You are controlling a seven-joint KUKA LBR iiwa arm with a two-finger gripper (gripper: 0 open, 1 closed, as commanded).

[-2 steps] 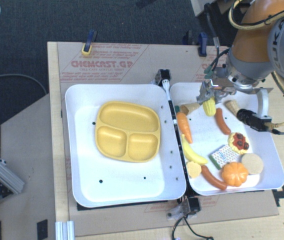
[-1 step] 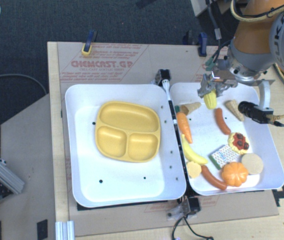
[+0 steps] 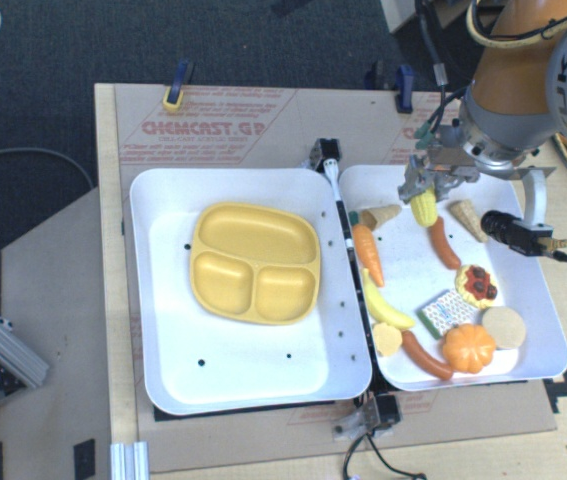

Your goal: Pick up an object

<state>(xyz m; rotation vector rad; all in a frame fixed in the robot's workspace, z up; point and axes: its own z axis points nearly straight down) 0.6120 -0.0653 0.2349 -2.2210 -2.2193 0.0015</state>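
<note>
On the right white bin [image 3: 553, 313], the tool [image 3: 425, 190] seemingly pinches a corn cob [image 3: 424, 208] hanging just below it.

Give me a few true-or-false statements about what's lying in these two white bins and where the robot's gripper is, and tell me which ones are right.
1. The yellow divided plate lies in the left bin. True.
2. The plate has toy food in its compartments. False: all three compartments are bare; the toy food lies in the right bin.
3. The gripper is over the far end of the right bin, just above the corn cob. True.
4. The carrot lies at the right edge of the right bin. False: it lies along that bin's left side, close to the divide between the bins.
5. The small orange pumpkin sits near the right bin's near end. True.
</note>
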